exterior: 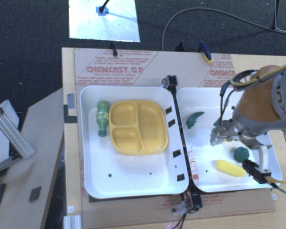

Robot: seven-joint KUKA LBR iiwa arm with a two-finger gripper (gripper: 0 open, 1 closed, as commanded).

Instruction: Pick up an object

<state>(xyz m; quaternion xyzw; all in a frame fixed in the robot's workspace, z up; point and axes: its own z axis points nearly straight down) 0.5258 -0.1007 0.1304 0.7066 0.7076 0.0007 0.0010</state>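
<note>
The right bin [206, 97] holds a small dark green curved toy [194, 119] near its left side, a round teal-green lump [241, 153] and a yellow corn cob [230, 168] near its front. My gripper [221, 134] hangs low over the middle of this bin, left of the teal lump and above the corn. I see nothing between its fingers. The left bin [93, 173] holds a yellow divided plate [137, 127] and a green bottle [102, 118] lying along the plate's left side.
The arm's orange band [260, 101] and grey body cover the right bin's right side. A black divider with clips [177, 128] runs between the bins. Cables and a blue clamp [206, 51] lie behind them on the board.
</note>
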